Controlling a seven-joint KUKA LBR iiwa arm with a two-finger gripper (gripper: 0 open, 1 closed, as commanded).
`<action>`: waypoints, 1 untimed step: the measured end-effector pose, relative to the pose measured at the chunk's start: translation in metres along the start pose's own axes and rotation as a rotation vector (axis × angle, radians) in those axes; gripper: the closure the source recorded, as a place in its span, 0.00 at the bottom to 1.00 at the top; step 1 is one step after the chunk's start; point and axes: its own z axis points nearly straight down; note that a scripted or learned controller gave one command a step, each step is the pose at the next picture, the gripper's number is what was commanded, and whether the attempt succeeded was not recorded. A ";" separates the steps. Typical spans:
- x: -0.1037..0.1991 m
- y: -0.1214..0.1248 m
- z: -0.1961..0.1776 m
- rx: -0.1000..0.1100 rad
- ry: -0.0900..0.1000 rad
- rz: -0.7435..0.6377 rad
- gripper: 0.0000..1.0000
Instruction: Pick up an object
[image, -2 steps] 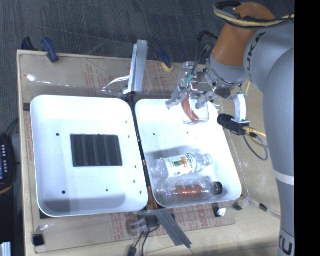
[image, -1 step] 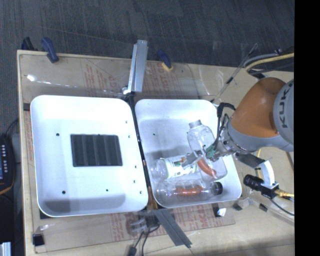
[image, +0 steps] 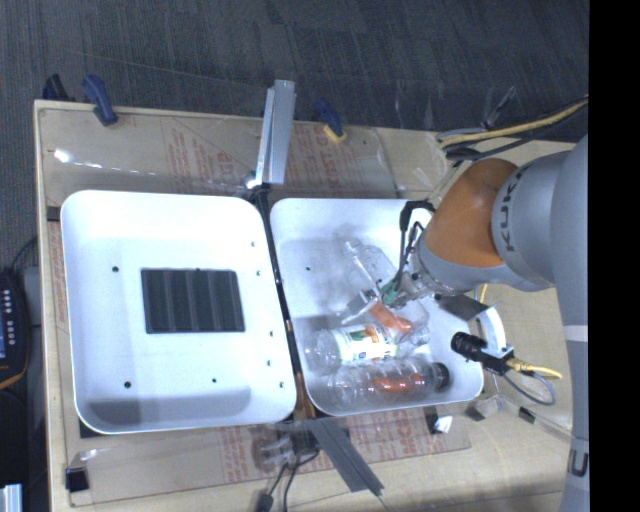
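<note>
Two shallow white bins sit side by side on the surface (image: 400, 160), and your work is all in the right bin (image: 310, 230). The arm (image: 540, 220) reaches over that bin's right rim, its orange band (image: 465, 225) above the wrist, and the gripper (image: 400, 290) is low among the clutter near the bin's middle. You cannot tell from this view whether the jaws are spread or closed, nor whether anything sits between them, so treat the grasp as unproven until something lifts clear.

To do this step well, commit to one item. Clear plastic bottles overlap here, and they are likely slippery and prone to roll; aim across a body rather than along it.

The left bin (image: 100, 250) carries a dark ribbed rectangular panel (image: 193, 300) on its floor. The right bin holds a clear bottle with reddish contents (image: 395, 380) lying along the near wall, a green-labelled bottle (image: 355, 345) just above it, another clear bottle (image: 365, 260) towards the far side, and a small orange piece (image: 388, 320) just beside the gripper.
</note>
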 end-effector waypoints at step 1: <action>0.000 0.001 -0.010 0.000 0.000 -0.003 1.00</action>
